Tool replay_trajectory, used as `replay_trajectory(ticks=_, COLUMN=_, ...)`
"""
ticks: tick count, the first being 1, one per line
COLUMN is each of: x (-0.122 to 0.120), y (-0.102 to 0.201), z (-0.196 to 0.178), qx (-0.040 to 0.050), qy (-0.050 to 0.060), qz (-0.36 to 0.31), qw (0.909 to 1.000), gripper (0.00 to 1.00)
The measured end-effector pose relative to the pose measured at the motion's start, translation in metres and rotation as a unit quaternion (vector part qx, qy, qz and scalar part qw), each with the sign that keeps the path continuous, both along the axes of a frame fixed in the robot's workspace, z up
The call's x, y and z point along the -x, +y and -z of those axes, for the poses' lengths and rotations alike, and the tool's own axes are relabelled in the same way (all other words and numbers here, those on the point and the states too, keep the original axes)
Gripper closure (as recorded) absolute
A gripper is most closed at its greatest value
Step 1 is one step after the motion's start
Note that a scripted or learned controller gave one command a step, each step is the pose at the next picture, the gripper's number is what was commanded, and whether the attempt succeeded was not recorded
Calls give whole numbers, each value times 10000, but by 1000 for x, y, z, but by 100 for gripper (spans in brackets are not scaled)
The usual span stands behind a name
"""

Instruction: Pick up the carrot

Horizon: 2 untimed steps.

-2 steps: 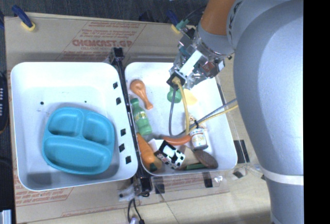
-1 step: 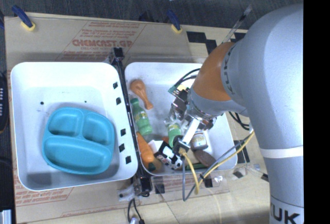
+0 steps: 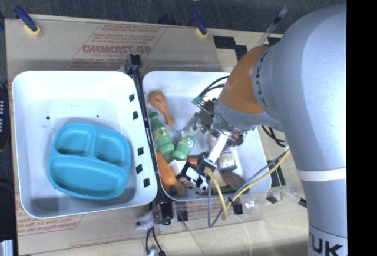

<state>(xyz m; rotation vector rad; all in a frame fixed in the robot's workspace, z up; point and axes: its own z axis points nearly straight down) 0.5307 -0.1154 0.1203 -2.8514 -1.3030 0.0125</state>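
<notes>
The carrot (image 3: pixel 166 171) is an orange stick lying against the left wall of the right bin (image 3: pixel 177 79), near its front corner, with its tip pointing up the bin. My gripper (image 3: pixel 197 124) hangs over the middle of that bin, under the orange-banded wrist. It is up and to the right of the carrot and clearly apart from it. Nothing can be seen held in it.
Around the carrot lie a green bottle (image 3: pixel 160 134), a small green item (image 3: pixel 184 144), a tan drumstick-shaped piece (image 3: pixel 159 103), a black-and-white toy (image 3: pixel 192 179), a small can (image 3: pixel 227 161) and a brown piece (image 3: pixel 234 180). The left bin (image 3: pixel 35 84) holds a blue divided tray (image 3: pixel 89 160).
</notes>
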Motion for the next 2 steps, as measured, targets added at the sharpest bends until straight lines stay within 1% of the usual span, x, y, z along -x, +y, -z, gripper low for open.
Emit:
replay_trajectory(ticks=1, x=48, y=7, z=27, qx=-24, qy=-50, qz=-845, qw=9964, gripper=0)
replay_trajectory(ticks=2, x=53, y=32, z=-73, qx=-11, qy=-34, qz=-571, qw=9984, gripper=0)
